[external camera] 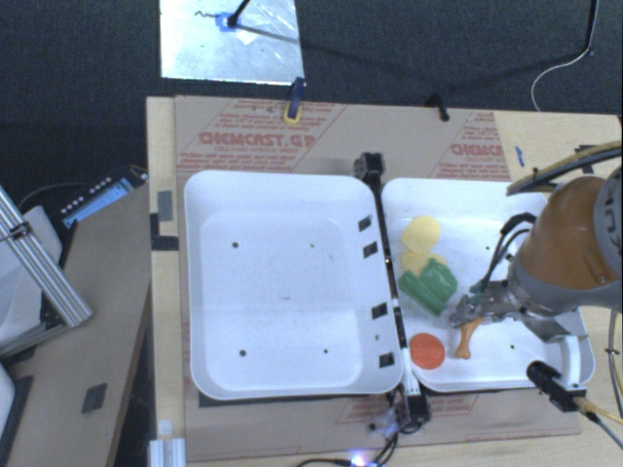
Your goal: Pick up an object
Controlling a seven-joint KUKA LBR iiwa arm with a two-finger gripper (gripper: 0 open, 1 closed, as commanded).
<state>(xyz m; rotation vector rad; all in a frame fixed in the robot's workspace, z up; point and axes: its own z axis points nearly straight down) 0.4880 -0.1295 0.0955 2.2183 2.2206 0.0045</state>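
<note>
- Camera view cuts off the arm at the right edge; its grey body and orange band hide part of the right bin.
- Gripper sits low over the right bin, just right of the green object. Dark fingers are small and blurred against the tan object; whether they are spread or pressed together cannot be told, and nothing can be confirmed between them.
- Tan object: slim, elongated, peg-like shape with a wider lower end, lying just below the gripper tip. Contact with the gripper cannot be judged.
- Green object: blocky, faceted, matte, lying near the divider side of the right bin.
- Yellow object: rounded, smooth, pale, directly above the green object and touching or overlapping it; its lower portion is partly hidden by the green object.
- Orange-red object: flat, round, disc-like, below the green object and beside the tan object, near the bin's lower wall.
- Left bin: shallow white plastic, rounded corners, glossy moulded floor with small dark dots; it adjoins the right bin along a dark clipped seam.
- Both bins rest on a brown board printed with red lettering, only partly legible.
- Beyond the board, a shiny metallic sheet lies on dark carpet-like flooring.
</note>
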